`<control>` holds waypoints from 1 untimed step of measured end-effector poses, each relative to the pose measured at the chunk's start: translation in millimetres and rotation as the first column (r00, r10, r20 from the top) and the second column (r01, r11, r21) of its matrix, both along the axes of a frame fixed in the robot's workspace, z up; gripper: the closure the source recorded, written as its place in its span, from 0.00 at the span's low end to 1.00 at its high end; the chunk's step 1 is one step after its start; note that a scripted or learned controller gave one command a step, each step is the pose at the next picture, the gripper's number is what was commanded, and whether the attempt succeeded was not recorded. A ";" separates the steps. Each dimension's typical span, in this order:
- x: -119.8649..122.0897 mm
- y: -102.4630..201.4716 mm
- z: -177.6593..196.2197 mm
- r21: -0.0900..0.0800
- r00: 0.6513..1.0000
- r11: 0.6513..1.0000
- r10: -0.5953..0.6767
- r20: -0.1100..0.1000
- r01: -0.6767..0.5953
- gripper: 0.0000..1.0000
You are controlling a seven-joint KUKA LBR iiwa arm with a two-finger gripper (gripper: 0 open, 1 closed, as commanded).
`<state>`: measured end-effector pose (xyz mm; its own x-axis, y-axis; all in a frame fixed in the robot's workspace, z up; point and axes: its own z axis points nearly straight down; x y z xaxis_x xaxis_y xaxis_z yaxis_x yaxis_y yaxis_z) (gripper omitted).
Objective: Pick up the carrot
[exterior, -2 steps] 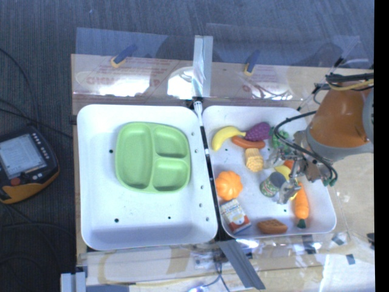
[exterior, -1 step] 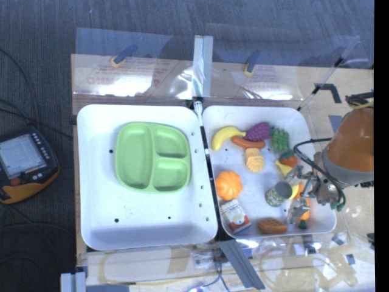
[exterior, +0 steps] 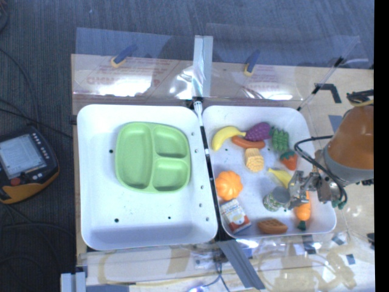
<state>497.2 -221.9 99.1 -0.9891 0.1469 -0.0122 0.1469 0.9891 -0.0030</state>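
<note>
The carrot [exterior: 302, 211], orange with a small green top at its near end, lies in the right bin [exterior: 304, 121] near the front right corner. My gripper [exterior: 298, 189] hangs low over the bin just behind the carrot, its tip close to or touching the carrot's far end. A greyish-green toy [exterior: 276, 200] sits right beside the gripper on its left. The grey arm with its orange band [exterior: 355, 140] reaches in from the right.
The right bin also holds a banana [exterior: 223, 136], purple grapes [exterior: 259, 130], corn [exterior: 254, 159], an orange pumpkin [exterior: 228, 184], a small carton [exterior: 234, 215] and a brown pastry [exterior: 272, 226]. A green divided plate [exterior: 152, 156] lies in the left bin [exterior: 91, 181].
</note>
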 end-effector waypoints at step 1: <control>-11.3 91.7 59.0 0.007 0.999 0.999 0.043 -0.012 -0.043 1.00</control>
